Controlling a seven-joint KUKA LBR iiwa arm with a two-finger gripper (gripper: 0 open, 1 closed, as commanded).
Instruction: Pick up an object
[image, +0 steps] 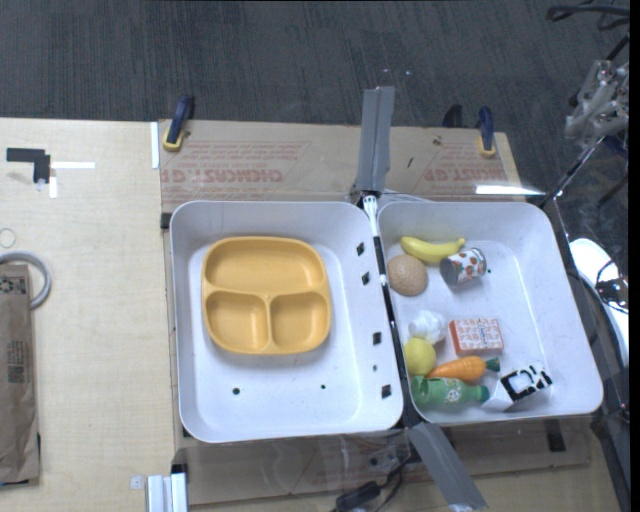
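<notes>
Dark carpet runs behind the pale wooden surface that carries the two white bins, and every candidate for the pick lies in the right bin. The tightest knot sits along that bin's near-left side. A lemon, a carrot and a green bottle touch one another, with a white lump and a red patterned box just beside them. A descent there would likely wedge between two items and nudge both aside, or lift one and drag a neighbour. The lemon and the brown ball are round and would probably roll or squirt out of a pinch. Both also lie close to the central divider, so a descent there might clip the wall. The banana and the small printed can touch near the far side, and the can lies tilted, so it may spin. A black-and-white piece sits apart by the near-right corner; the rim could block a clean approach. The left bin holds a yellow divided plate, broad and flat, a poor thing to pinch. At the upper right, well off the bins, a pale metal assembly may be the gripper; I cannot tell whether it is open or closed.
</notes>
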